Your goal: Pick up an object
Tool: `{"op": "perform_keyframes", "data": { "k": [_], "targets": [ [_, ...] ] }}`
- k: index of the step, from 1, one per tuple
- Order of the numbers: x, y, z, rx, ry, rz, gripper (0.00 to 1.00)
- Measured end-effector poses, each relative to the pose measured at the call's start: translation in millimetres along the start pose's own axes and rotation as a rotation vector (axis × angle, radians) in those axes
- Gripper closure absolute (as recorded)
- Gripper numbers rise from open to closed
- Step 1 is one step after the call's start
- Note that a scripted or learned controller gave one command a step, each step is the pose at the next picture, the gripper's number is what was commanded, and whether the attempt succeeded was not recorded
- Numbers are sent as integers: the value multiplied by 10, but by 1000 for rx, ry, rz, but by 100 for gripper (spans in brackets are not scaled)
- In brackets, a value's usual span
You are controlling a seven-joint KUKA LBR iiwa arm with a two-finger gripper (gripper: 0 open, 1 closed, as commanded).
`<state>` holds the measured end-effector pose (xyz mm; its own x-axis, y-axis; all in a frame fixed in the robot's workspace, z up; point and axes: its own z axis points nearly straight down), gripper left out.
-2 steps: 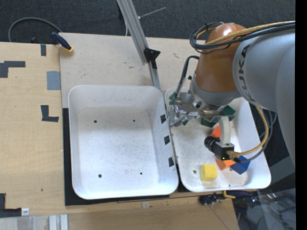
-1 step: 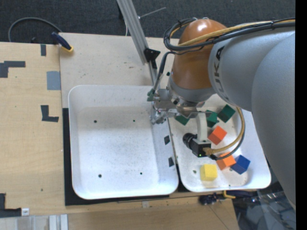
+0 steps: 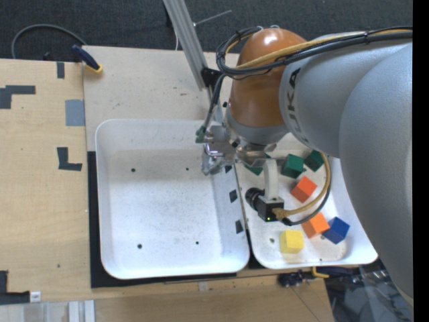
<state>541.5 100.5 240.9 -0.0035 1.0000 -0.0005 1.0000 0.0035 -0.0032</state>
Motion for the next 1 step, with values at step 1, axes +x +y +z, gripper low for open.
{"op": "perform_keyframes", "data": {
  "k": [1],
  "targets": [
    [-9,1,-3,0,0,1,0]
  ]
}}
